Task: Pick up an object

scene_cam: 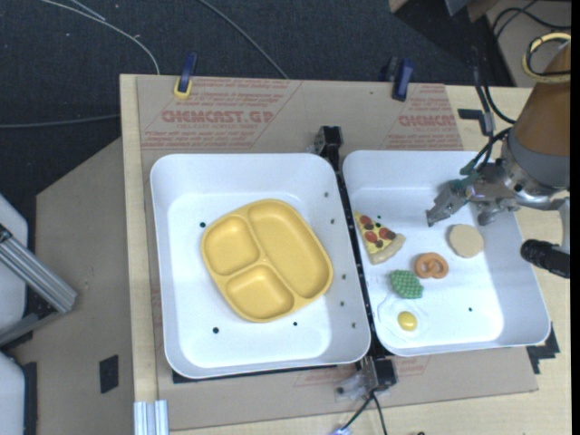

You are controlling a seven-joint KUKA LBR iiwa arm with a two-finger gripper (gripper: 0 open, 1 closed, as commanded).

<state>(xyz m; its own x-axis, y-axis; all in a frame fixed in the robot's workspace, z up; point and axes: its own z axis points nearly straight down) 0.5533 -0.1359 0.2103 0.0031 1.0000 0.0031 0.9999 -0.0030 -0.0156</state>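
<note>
Gripper point(460, 203) at right of frame, jaws spread, nothing between them, above round beige cookie point(465, 240) in right white bin point(517, 324).

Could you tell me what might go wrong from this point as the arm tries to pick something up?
1. The toys lie close together: the pizza slice, pretzel, green piece and egg could get knocked aside, or two caught at once.
2. The gripper hangs above bare bin floor beside the beige disc, so a straight descent may close on nothing.
3. The disc and egg look flat, so fingers may slide over them.
</note>
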